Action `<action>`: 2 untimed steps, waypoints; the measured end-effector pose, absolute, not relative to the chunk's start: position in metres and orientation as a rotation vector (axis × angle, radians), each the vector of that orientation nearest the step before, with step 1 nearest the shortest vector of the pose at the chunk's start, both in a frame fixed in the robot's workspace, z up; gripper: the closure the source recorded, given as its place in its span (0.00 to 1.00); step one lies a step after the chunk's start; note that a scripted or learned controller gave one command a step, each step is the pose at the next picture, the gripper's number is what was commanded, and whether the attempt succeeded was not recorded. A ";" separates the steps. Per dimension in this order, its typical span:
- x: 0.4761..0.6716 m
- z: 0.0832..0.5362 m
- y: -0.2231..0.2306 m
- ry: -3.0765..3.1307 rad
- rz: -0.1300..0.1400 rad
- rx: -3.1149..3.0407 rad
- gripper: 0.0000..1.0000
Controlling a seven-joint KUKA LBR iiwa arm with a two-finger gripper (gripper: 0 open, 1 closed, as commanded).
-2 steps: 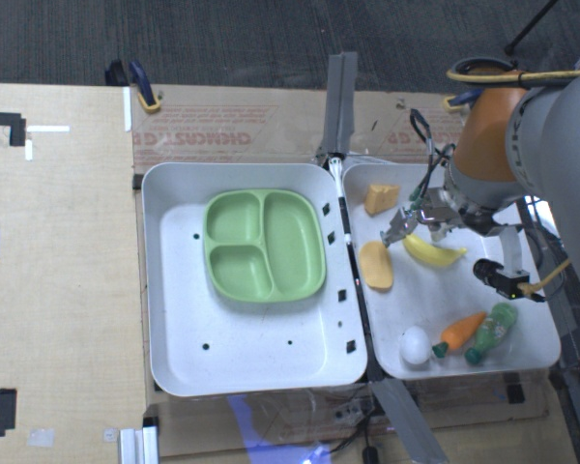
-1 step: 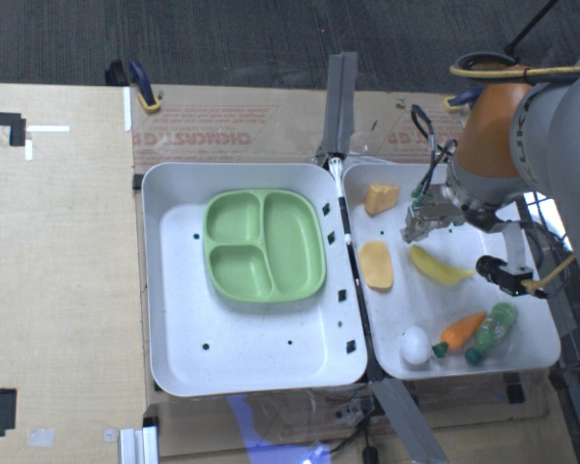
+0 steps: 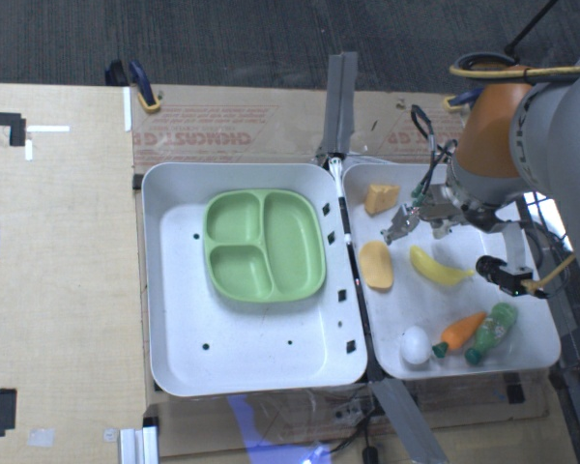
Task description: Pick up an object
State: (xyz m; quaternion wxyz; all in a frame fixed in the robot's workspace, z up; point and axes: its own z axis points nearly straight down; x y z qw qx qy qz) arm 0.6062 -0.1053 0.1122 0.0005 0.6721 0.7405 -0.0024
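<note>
A cardboard sheet (image 3: 242, 124) lying behind the two bins carries a line of red printing. It appears upside down from this camera and is too small and blurred to read reliably; no other lettering or numbers can be made out.

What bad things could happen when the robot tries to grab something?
The gripper hangs among the cheese wedge, the orange slice and the banana, so it might nudge one while going for another. The banana is curved and smooth-looking, so it could slip out. The carrot, bottle and white ball sit packed near the bin wall, leaving little room for the fingers there.
</note>
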 end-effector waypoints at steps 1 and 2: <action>0.577 0.191 -0.082 2.474 -0.003 1.935 0.00; 0.571 0.092 -0.121 2.534 -0.001 1.855 0.00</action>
